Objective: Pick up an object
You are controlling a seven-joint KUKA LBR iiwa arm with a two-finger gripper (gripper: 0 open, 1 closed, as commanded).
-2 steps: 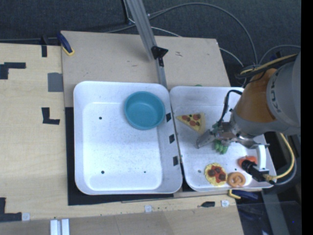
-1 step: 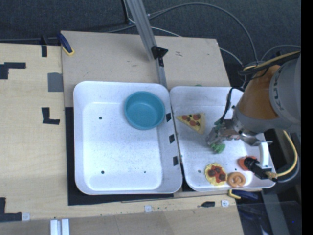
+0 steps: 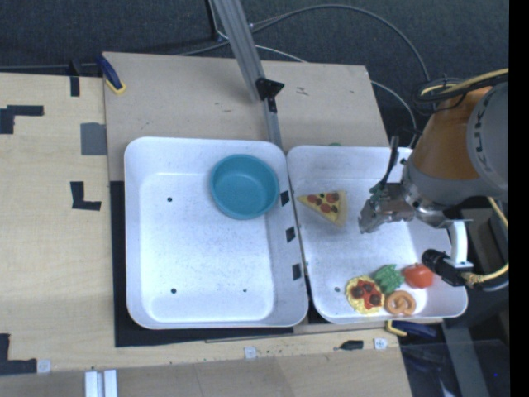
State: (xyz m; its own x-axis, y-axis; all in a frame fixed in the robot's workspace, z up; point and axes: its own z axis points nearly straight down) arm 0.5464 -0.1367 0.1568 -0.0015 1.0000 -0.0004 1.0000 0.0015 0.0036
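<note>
Wedge-shaped pizza slice (image 3: 323,206) beside metal pincer (image 3: 369,222)

Two white bins side by side on a tabletop (image 3: 50,222) of light wood, set on a tan board (image 3: 182,98). Left bin (image 3: 190,288) and right bin (image 3: 347,180) touch along their inner rims, small black clips at the seam. Dark mat (image 3: 120,333) under the left bin's edge. Black tape marks (image 3: 83,197) on the tabletop at left, grey patch (image 3: 93,138) near them. Blue-yellow clamp (image 3: 111,77) at the board's top-left corner. Grey metal pole (image 3: 240,40) slants down from the top to the seam, black bracket on it. Thin cables (image 3: 331,11) loop over dark carpet (image 3: 83,15) behind the board.
</note>
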